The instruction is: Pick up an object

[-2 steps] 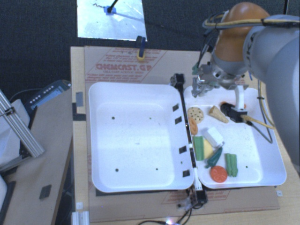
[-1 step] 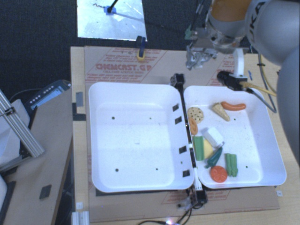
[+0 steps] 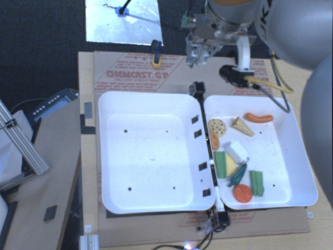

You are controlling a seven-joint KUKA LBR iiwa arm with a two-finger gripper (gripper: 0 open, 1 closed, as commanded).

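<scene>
My gripper [image 3: 198,56] hangs high above the back edge of the bench, beyond both bins, with nothing visible between its fingers. The right bin [image 3: 291,139] holds several toy foods: a sausage [image 3: 258,117], a tan wedge [image 3: 242,126], a round cracker [image 3: 217,126], an orange slice [image 3: 214,140], a white block [image 3: 237,151], a yellow piece [image 3: 230,165], a green stick [image 3: 220,164], a dark green pepper [image 3: 238,174], a green bean piece [image 3: 256,183] and a red tomato [image 3: 242,193].
The left bin [image 3: 151,150] sits beside the right one, with black clips [image 3: 198,134] along the shared rim. A yellow and blue clamp [image 3: 156,54] stands on the cardboard behind the left bin. A shiny plate [image 3: 123,13] lies farther back.
</scene>
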